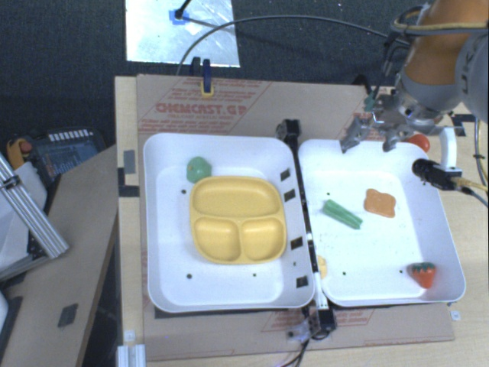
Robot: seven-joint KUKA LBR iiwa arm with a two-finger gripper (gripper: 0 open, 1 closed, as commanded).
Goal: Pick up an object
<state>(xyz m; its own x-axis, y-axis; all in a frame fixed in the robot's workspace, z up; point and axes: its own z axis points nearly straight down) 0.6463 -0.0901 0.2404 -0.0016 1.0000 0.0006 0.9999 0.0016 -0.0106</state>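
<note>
My gripper [370, 141] hangs over the far edge of the right bin [443, 228], open, its two dark fingers spread with nothing between them. Below it in that bin lie a green pod-shaped piece [341, 213] and an orange flat piece [380, 202]. A red and green strawberry-like item [422, 273] rests in the near right corner. A small red object [419, 141] peeks out just right of the gripper, partly hidden by the wrist. A little yellow piece [322, 265] lies against the right bin's left wall.
The left bin [164, 274] holds a yellow divided plate [235, 219] and a round green item [199, 168] at its far left. A black clamp [289, 130] sits between the bins at the back. A black cable connector [432, 172] juts over the right bin's right side.
</note>
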